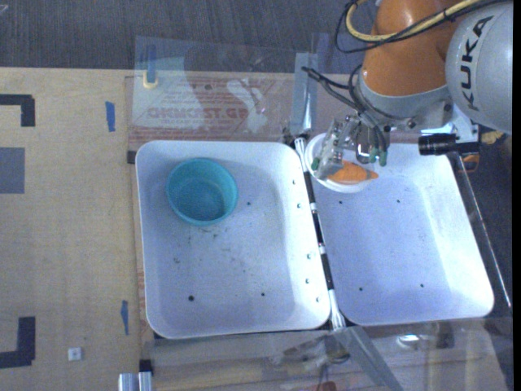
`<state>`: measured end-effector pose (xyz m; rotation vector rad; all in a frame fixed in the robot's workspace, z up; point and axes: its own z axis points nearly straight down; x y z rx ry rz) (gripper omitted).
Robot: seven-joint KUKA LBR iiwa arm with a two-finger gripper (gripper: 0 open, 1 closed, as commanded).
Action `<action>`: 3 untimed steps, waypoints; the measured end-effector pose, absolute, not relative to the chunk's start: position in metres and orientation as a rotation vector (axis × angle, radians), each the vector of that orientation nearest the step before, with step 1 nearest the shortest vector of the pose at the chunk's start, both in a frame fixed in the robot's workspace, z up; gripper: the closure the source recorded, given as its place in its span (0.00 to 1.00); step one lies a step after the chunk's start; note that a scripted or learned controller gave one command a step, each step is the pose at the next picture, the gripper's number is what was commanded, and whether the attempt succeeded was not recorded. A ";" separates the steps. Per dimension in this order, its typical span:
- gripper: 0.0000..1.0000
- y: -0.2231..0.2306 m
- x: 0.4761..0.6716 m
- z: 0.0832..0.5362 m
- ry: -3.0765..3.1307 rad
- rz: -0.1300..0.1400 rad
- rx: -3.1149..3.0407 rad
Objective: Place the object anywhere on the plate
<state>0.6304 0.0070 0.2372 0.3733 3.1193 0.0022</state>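
Note:
A small white plate (319, 175) sits in the far left corner of the right bin (407, 251). An orange object (353, 173) lies on the plate, toward its right side. My gripper (352, 153) hangs just above the plate and the orange object, pointing down. Its fingers stand apart, and the object rests below them rather than between them. The wrist hides the far part of the plate.
A teal bowl (202, 190) stands in the far left part of the left bin (220, 292). The divider (313, 218) between the two bins runs just left of the plate. The arm's orange band and grey body (423, 47) loom over the right bin's far edge.

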 end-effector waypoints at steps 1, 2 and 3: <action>1.00 0.086 0.622 0.225 3.136 0.002 0.193; 1.00 0.151 0.640 0.208 3.137 0.004 0.098; 0.00 0.151 0.641 0.211 3.133 0.006 0.099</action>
